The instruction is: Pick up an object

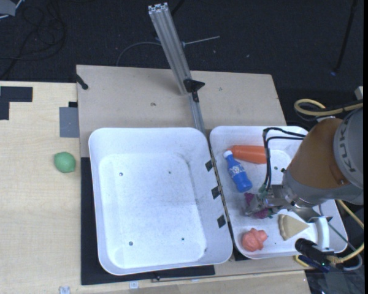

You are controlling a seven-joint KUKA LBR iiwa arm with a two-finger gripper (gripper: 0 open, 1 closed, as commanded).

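Gripper (262,206) sat low in the right bin (221,141), among small dark purplish pieces (251,199); jaw opening could not be told, nor any hold. Blue bottle (237,171) and orange carrot-shaped item (249,154) lay just beyond it, pink toy (253,240) and cream wedge (292,226) nearer. Green ball (65,162) rested far left on the bench (24,213).

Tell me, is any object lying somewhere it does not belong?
Yes. A small green ball lies on the wooden bench, left of both white bins, while the other objects sit in the right bin.
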